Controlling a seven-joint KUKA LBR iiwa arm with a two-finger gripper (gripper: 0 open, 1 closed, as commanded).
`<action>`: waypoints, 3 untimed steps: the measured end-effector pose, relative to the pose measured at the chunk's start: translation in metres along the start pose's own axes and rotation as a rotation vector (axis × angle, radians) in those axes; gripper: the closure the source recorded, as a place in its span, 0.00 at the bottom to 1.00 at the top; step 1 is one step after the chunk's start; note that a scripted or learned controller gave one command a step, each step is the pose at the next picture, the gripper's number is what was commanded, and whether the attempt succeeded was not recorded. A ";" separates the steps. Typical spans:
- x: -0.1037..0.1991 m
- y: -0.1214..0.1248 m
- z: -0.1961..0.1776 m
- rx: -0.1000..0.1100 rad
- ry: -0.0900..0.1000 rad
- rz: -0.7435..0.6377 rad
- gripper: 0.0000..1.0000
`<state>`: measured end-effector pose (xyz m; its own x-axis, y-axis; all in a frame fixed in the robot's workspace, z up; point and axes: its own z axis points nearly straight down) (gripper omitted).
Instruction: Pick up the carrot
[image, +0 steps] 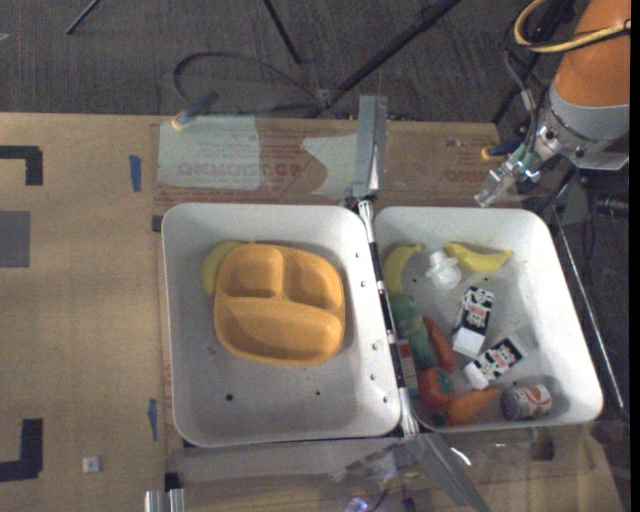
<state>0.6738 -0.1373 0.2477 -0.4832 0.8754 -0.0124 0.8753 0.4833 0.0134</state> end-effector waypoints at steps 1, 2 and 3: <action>-0.001 0.002 -0.009 -0.004 -0.003 -0.001 1.00; -0.049 -0.032 -0.049 0.002 0.009 -0.854 1.00; -0.040 -0.065 -0.013 0.004 0.016 -0.909 1.00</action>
<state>0.6353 -0.2035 0.2604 -0.9876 0.1568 -0.0026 0.1568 0.9876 0.0015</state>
